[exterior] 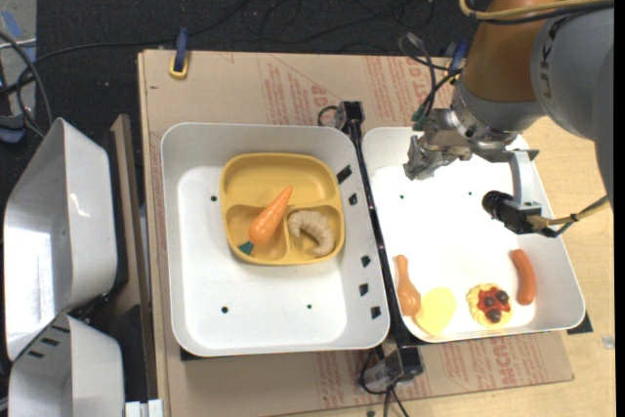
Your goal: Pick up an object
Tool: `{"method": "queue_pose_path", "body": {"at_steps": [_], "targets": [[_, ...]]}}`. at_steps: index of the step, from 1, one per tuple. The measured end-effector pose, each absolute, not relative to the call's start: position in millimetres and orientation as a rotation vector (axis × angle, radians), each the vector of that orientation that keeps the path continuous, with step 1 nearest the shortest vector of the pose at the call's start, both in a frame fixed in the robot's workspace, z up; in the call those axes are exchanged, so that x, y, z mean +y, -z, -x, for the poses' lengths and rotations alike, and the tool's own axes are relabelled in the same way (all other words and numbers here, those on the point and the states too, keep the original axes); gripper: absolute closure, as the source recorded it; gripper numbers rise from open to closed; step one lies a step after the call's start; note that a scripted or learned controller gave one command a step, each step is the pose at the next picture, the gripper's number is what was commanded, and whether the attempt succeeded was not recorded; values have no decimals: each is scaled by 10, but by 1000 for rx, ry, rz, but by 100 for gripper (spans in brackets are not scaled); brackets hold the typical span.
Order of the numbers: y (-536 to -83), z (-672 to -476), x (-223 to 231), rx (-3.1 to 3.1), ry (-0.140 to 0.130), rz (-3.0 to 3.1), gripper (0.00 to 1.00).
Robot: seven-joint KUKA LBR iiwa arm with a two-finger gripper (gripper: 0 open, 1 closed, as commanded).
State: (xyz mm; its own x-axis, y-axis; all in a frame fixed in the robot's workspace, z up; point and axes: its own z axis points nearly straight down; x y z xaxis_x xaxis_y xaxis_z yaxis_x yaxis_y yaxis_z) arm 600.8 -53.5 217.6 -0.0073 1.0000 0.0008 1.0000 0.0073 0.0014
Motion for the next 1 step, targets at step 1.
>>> {"method": "queue_pose_path", "body": {"at_steps": [1], "targets": [[-2107, -6171, 10, 2231, -3, -2212, 100]]}}
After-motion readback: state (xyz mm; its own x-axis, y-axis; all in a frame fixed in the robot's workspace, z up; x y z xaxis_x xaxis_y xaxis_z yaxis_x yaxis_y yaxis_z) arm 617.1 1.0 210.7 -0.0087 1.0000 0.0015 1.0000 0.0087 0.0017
